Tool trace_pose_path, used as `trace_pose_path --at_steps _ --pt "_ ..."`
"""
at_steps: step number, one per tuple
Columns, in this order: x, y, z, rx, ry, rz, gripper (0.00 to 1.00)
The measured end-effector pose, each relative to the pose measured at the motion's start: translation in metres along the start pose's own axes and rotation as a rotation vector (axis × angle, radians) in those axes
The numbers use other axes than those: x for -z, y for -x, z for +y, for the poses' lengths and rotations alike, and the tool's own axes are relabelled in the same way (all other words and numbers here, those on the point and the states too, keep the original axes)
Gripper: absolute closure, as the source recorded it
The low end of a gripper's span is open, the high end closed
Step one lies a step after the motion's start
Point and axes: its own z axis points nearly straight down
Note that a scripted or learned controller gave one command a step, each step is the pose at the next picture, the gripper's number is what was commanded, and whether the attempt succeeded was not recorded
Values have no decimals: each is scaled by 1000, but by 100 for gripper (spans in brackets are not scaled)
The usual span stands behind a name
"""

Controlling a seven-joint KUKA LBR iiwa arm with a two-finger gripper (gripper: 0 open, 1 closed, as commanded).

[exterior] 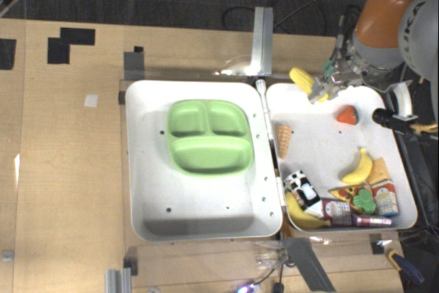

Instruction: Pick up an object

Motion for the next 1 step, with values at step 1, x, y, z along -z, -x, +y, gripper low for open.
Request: trace_pose_path --at_steps 1 --pt "-5 -35 20 -314 -2 0 100"
